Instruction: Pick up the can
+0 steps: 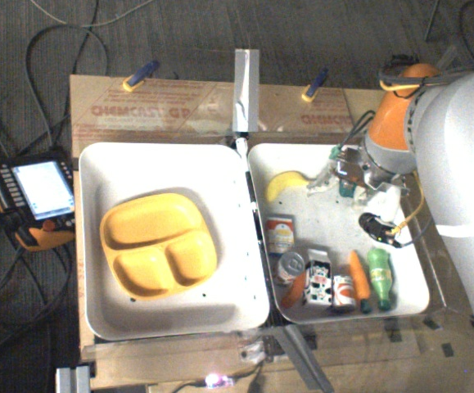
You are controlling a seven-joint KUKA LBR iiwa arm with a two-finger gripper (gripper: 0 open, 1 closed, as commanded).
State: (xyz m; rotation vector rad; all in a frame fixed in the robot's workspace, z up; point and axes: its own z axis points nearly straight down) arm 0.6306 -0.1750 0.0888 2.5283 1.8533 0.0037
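can (pixel 291 264) | silver top up, seemingly upright | right bin, near its left wall

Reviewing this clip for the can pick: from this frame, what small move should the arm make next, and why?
Probably shift the gripper toward the near-left part of the right bin to get above the can. The gripper sits near the bin's far side beside the yellow banana, well away from the can, which lies near the bin's left wall just below a small labelled box.
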